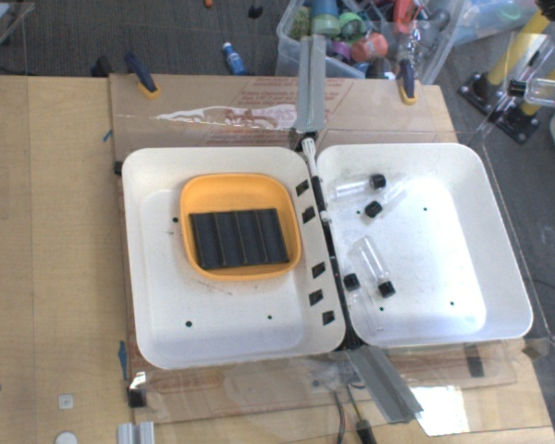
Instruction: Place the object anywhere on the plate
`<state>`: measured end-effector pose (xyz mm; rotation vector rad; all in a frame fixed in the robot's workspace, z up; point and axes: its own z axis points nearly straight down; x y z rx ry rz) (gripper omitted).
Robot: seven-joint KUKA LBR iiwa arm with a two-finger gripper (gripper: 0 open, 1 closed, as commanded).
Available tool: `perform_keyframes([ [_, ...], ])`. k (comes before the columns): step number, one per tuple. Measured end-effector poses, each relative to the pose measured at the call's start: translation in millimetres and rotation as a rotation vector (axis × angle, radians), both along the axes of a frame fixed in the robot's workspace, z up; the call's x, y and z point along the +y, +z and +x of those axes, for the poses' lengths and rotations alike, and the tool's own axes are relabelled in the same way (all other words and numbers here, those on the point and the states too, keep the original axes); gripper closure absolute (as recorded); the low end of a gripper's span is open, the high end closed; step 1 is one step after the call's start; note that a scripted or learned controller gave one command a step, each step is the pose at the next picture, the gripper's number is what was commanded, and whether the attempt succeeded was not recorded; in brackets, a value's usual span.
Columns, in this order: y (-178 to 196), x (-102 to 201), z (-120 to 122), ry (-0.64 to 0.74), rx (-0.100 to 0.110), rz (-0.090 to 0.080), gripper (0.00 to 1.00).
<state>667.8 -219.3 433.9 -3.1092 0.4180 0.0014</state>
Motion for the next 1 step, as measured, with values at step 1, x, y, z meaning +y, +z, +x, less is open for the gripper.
perform_keyframes([
  [1, 0.0, 0.1, 0.0, 0.071, 0.0, 0.0, 1.0],
])
